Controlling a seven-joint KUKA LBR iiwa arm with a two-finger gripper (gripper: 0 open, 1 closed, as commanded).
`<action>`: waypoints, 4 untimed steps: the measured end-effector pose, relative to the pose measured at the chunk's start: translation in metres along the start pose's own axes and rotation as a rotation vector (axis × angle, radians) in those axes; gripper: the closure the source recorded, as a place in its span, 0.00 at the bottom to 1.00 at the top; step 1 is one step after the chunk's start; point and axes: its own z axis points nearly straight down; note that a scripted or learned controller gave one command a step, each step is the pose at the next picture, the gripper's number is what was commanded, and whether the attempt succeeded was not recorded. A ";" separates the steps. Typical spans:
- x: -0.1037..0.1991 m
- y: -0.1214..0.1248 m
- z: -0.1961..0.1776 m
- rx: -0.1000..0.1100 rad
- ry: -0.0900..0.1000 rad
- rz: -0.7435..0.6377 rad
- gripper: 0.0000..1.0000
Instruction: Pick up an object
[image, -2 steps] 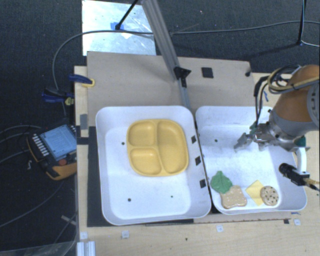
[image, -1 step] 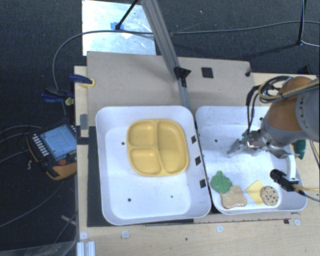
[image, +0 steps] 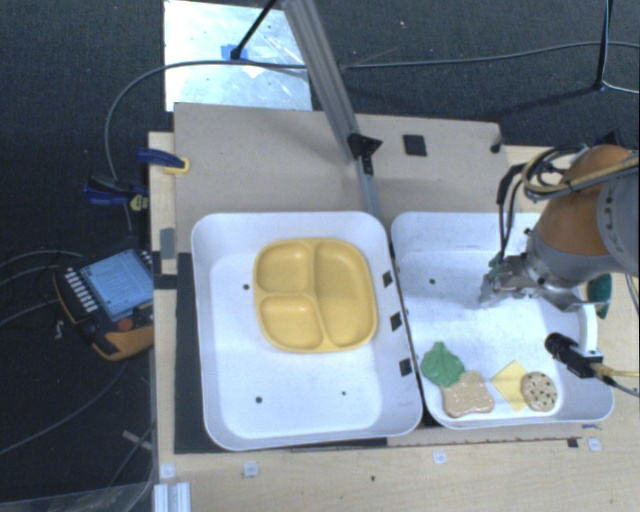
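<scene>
Reaching into the right bin (image: 440, 250), gripper (image: 497, 287) low over bare floor, jaw state indiscernible

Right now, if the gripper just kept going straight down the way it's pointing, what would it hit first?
Most likely the bare white floor of the right bin. The gripper points down there, clear of the green piece, toast, cheese slice and cookie nearer the front. Depth is hard to judge from this slant.

A blue-screened handheld device (image: 107, 290) lies left of the bench (image: 250, 160).
</scene>
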 end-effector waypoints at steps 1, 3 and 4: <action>-0.001 0.000 -0.065 0.005 0.002 -0.004 1.00; 0.050 0.017 -0.111 0.009 0.006 -0.010 1.00; 0.091 0.030 -0.111 0.009 0.005 -0.008 1.00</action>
